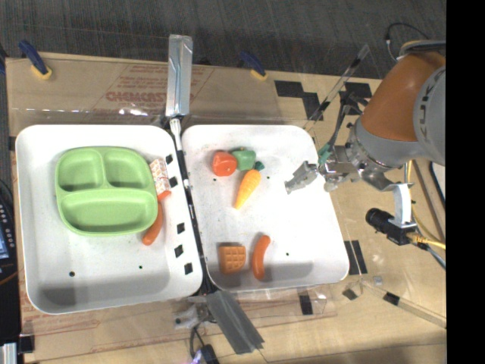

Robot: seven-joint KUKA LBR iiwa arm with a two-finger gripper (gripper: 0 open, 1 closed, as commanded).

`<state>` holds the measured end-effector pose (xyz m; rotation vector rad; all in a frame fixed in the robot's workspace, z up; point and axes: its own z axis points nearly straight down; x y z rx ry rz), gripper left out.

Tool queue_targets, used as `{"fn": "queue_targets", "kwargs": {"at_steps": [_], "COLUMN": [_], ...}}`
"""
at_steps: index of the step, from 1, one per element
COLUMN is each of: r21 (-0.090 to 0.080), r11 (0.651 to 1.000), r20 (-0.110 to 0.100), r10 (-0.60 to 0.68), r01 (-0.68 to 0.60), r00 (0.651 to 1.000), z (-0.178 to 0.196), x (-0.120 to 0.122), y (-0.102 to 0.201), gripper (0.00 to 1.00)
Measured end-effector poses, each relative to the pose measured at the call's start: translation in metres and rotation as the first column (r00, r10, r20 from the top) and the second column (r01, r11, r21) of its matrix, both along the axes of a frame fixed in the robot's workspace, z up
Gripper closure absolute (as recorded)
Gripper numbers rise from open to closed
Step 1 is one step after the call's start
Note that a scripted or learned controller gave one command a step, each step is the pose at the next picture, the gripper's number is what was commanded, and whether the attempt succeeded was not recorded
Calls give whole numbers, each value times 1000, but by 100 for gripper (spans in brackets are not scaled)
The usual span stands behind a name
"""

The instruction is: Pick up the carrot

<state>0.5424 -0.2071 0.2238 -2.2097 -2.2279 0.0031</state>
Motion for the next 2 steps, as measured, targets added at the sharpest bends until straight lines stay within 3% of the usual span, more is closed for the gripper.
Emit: {"fn": "queue_targets", "kwargs": {"at_steps": [1, 2], "r21": [-1, -2], "r11": [991, 991], "r20": [0, 2], "r10": [-133, -132], "r01": [133, 132], "r00": [991, 991], "z": [-37, -132], "x": [60, 80], "y": [71, 54], "gripper": [0, 0]}}
